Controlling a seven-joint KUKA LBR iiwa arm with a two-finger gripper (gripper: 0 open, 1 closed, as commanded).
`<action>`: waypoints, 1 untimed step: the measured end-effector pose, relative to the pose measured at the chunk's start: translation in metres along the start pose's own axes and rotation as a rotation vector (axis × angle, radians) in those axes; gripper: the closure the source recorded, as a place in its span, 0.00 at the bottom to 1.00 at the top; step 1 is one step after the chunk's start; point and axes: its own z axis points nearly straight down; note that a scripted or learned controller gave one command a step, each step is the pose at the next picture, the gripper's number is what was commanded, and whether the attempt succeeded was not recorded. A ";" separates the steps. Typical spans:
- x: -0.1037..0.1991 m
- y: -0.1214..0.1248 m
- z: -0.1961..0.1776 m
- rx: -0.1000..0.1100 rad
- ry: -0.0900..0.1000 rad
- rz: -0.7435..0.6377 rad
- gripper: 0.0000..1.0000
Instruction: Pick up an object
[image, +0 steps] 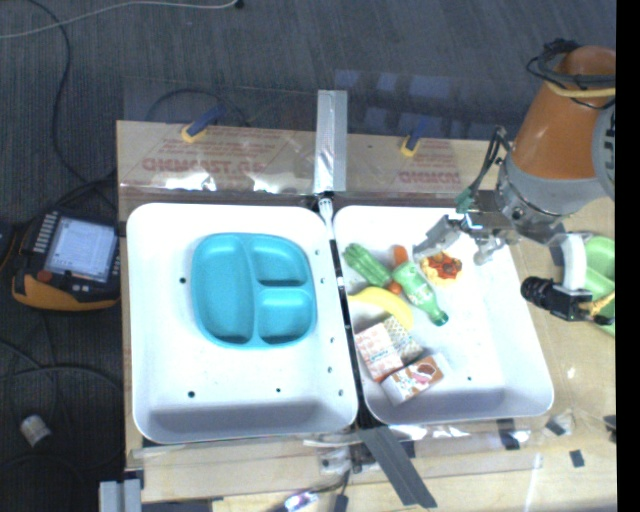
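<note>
Two small snack cartons (398, 362) lay nearest, at the right bin's (520, 385) front, next to a banana (383, 302). Behind sat a green bottle (420, 292), a green cucumber-like piece (365, 263) and a red-yellow item (442, 267), probably a toy food. The gripper (462, 238) hung over that item, fingers spread, holding nothing. A blue divided tray (252, 287) sat in the left bin (160, 370).

A single fixed camera looks down at a slant from above the counter (150, 470), far enough back to take in both white bins (180, 400) side by side, with the arm (560, 130) entering from the right.
</note>
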 end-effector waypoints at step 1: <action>-0.029 0.021 0.095 0.001 -0.001 0.007 0.00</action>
